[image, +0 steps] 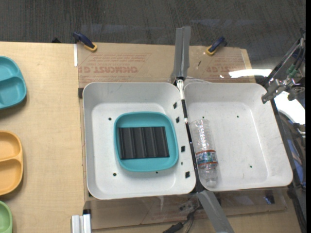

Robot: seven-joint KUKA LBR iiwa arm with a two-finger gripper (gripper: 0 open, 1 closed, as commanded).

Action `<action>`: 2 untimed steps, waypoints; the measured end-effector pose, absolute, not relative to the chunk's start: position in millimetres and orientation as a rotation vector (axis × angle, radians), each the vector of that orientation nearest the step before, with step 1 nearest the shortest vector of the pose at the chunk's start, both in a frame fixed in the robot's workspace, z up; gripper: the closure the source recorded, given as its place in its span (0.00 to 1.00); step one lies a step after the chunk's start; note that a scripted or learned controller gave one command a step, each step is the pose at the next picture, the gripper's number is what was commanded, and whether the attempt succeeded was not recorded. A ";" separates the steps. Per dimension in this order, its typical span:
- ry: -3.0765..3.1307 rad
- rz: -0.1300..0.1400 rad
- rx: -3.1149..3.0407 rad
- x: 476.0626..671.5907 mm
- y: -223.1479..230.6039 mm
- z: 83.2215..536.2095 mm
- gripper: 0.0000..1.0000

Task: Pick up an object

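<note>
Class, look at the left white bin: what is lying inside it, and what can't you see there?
Inside the left bin lies a teal tray holding a dark ribbed insert. The bin floor beneath the tray is covered, so anything under it cannot be seen.

Bottle (205, 152): clear, crinkled plastic. Bins (97, 178): smooth white plastic, slight sheen. Bench (43, 178): matt pale wood; teal tray (145, 165) looks matt plastic.

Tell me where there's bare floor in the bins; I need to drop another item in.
The right bin has bare floor from the plastic bottle along its left wall across to its right wall. The left bin is crowded: the teal tray leaves a narrow margin around it.
</note>
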State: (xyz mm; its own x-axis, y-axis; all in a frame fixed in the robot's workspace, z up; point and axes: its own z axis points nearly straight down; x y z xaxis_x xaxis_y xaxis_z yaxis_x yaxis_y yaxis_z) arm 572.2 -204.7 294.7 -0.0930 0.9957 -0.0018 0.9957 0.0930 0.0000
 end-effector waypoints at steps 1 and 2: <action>2.272 -0.004 2.172 569.1 -221.9 269.0 0.00; 2.143 -0.004 2.300 529.2 -221.8 221.5 0.00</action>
